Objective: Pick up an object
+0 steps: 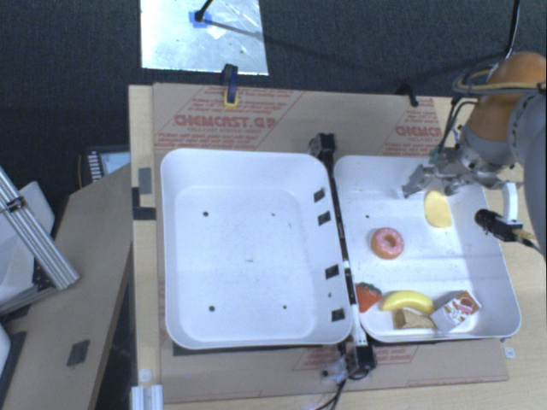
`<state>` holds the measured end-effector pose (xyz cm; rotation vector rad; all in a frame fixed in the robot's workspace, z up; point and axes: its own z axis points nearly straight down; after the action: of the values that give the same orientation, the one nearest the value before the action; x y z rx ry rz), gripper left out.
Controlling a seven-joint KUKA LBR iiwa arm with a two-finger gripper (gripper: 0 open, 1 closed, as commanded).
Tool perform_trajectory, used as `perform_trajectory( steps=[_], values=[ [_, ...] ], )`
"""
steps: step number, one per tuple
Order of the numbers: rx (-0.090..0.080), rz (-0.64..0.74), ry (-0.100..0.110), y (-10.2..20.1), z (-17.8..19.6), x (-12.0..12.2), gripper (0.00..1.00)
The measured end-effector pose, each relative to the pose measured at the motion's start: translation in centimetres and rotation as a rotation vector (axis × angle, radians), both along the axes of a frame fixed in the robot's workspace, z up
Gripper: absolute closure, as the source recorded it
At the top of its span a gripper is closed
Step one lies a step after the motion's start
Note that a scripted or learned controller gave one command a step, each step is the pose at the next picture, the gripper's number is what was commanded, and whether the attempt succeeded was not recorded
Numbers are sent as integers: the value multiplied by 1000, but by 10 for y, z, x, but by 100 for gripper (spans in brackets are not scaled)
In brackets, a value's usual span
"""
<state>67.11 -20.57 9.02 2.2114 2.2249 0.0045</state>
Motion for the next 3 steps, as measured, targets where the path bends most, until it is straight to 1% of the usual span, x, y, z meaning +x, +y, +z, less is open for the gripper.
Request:
perform_trajectory(
  steps=[1,2,3],
  values=[
    [0,-3,0,-1,43,-1,0],
    [1,-4,6,0,-7,-26,0],
    [-1,-2,-1,-1,7,-23,100]
  ],
)
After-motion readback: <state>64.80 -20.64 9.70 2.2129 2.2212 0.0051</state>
